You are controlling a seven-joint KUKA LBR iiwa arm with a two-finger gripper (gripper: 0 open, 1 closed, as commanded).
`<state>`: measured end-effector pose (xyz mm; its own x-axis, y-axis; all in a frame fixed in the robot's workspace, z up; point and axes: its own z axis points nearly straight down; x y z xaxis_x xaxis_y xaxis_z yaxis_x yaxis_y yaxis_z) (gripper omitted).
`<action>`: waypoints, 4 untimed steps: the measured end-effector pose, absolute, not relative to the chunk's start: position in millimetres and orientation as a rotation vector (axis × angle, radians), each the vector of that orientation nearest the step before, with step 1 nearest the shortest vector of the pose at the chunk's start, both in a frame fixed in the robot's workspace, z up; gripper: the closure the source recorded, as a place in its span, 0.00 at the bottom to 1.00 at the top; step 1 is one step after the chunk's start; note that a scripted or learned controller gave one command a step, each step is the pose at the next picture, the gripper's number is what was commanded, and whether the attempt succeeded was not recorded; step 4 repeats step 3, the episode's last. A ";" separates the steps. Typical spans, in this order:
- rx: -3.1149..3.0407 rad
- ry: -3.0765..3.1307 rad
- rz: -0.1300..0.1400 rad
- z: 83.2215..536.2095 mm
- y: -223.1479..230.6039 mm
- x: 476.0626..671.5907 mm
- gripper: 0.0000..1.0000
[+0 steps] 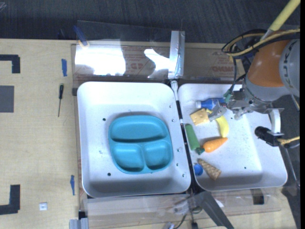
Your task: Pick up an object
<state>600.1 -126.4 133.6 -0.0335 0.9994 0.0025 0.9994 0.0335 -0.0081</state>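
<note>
The right bin holds several toy foods. A pale yellow cheese wedge lies near its back left, with a blue and white piece just behind it. A yellow banana sits to the right of the cheese, and an orange carrot lies below it. A green cucumber runs along the bin's left wall. A brown cone and a small blue piece rest near the front left. My gripper hangs low over the back of the bin, right beside the cheese, the blue piece and the banana's top.
The left bin carries a blue divided plate. A black and white part of the arm juts over the right bin's right side. A clear panel stands behind the left bin. Cables loop behind the arm.
</note>
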 end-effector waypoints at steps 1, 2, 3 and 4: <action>-2.178 -2.270 -0.005 87.2 -131.4 591.2 0.00; -2.183 -2.271 -0.011 99.5 -131.8 593.1 1.00; -2.179 -2.270 -0.014 189.7 -38.0 645.8 1.00; -2.179 -2.270 -0.014 189.7 -38.0 645.8 1.00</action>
